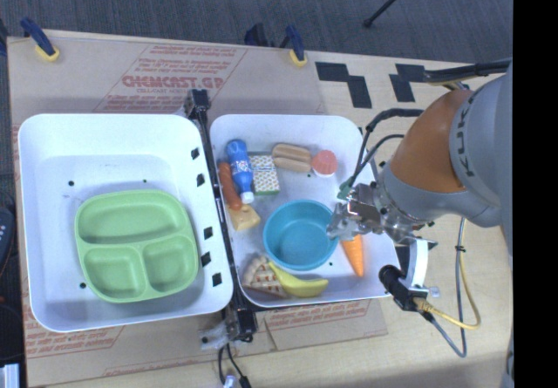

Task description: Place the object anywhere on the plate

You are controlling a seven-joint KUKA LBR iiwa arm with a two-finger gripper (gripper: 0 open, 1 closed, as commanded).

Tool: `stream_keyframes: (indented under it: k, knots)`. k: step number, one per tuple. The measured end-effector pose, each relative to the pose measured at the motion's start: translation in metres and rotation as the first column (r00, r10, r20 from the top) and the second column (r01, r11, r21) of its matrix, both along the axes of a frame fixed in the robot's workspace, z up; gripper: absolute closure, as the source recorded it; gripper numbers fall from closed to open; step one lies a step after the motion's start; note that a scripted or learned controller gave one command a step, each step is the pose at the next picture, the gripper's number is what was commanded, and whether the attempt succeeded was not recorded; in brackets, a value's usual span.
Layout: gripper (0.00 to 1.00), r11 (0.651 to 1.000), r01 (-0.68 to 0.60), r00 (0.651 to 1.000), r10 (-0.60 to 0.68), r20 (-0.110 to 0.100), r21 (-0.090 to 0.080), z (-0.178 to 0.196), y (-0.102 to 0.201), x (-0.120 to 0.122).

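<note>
green three-compartment plastic plate [135, 244] sits in the left white bin [35, 212], nothing on it. on my feed the grey arm w/ orange band [440, 159] reaches into the right white bin [349, 129], gripper [342, 222] low by the blue bowl's [299, 236] right rim, just above the orange carrot [353, 255]. can't tell the gripper's state. also in that bin: blue-capped bottle [240, 168], hot dog [291, 156], banana [298, 282], all apart from the gripper.
</note>
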State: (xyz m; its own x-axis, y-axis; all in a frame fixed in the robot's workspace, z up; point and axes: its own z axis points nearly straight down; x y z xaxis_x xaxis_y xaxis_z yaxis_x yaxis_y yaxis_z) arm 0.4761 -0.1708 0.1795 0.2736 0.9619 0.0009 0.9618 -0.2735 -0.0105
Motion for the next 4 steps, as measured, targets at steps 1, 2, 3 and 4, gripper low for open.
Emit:
stream_keyframes:
  k: [1, 2, 3, 4]
  knots:
    - [1.00, 0.955, 0.297, 0.955, -0.297, -0.001, -0.004, 0.056, 0.062, 0.001]
    - [1.00, 0.869, 0.495, 0.869, -0.495, -0.008, -0.007, 0.027, 0.105, 0.005]
    - [1.00, 0.979, 0.206, 0.979, -0.206, -0.001, -0.005, 0.042, 0.108, 0.000]
    - [0.00, 0.979, 0.203, 0.979, -0.203, -0.002, -0.003, 0.041, 0.110, 0.000]
